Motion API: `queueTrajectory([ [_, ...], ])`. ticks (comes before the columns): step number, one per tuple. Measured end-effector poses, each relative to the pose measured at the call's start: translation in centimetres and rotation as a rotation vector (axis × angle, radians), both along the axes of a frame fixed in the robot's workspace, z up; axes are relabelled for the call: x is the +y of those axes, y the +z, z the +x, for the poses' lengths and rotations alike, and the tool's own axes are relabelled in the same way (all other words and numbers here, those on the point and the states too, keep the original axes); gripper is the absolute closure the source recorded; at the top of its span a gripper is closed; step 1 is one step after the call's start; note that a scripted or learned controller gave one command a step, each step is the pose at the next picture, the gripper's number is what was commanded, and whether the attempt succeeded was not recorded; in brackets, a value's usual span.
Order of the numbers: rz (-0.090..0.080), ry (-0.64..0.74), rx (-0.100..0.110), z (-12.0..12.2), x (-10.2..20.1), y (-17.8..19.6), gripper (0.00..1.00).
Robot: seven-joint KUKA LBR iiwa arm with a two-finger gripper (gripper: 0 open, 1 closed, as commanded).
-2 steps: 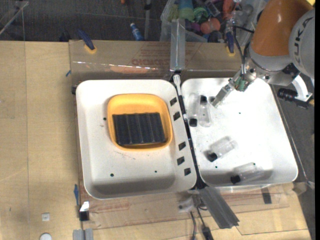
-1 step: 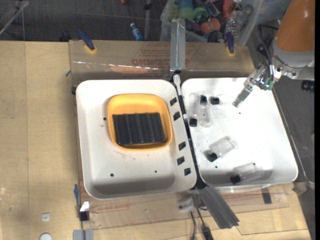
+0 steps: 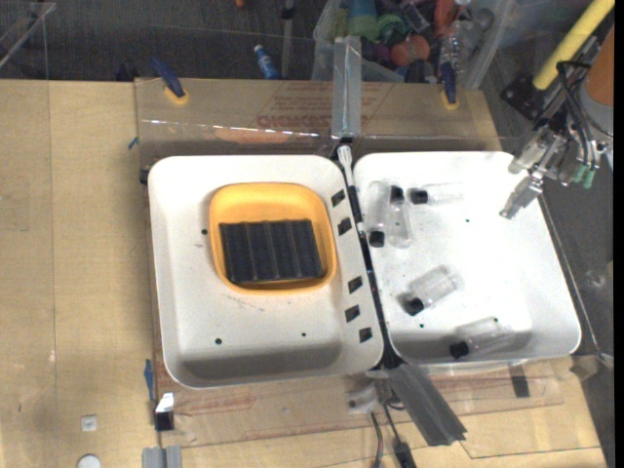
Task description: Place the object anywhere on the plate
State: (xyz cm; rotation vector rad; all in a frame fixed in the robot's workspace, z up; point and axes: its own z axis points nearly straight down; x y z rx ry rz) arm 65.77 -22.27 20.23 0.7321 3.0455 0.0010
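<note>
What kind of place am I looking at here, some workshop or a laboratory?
Most likely a robotics lab test bench. Two white bins sit side by side under a fixed camera, a robot gripper reaches in from the right, and a tub of colourful toys waits behind.

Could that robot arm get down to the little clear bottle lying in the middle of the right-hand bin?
Probably yes. The gripper hangs over the same bin's far right corner, and the clear bottle lies apart from the others.
</note>
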Motion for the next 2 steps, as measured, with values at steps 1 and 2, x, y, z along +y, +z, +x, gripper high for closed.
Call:
queueTrajectory([
  [1,-0.003,0.322,-0.002,-0.21,0.06,1.03,0.0],
  [2,-0.005,0.629,-0.002,-0.38,0.08,1.38,0.0],
])
